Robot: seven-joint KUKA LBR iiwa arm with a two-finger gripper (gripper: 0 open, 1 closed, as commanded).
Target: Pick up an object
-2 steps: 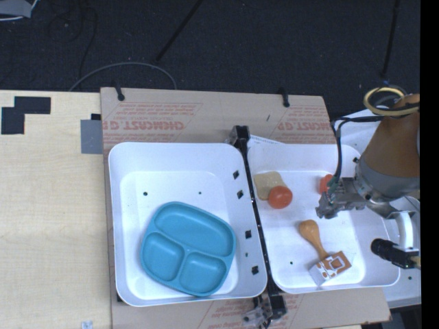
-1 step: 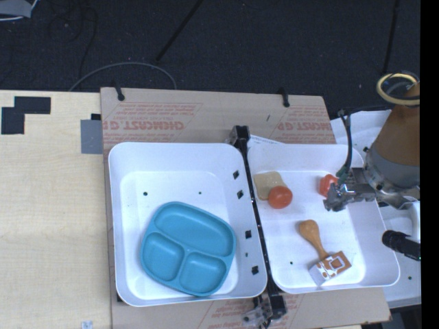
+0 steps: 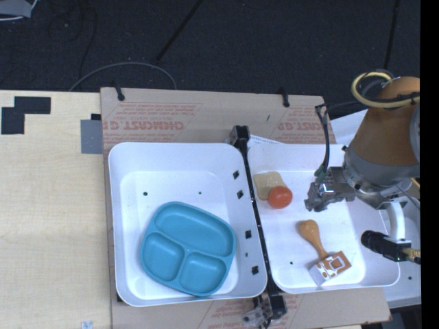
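Observation:
In the right bin (image 3: pixel 295 279) lie a red-orange ball (image 3: pixel 280 197), a tan sponge-like block (image 3: pixel 268 181) touching it from behind, a wooden spoon (image 3: pixel 312 234) and a small brown-and-white box (image 3: pixel 330 266) at the spoon's handle end. My gripper (image 3: pixel 319 197) hangs over the right bin's middle right, a little to the right of the ball and above the spoon's bowl. Nothing shows between its tips.
The left bin (image 3: pixel 130 163) holds a blue divided plate (image 3: pixel 186 248). A black divider (image 3: pixel 248 211) runs between the two bins. The arm's grey body (image 3: pixel 384 156) covers the right bin's far right corner. Cardboard lies under the bins.

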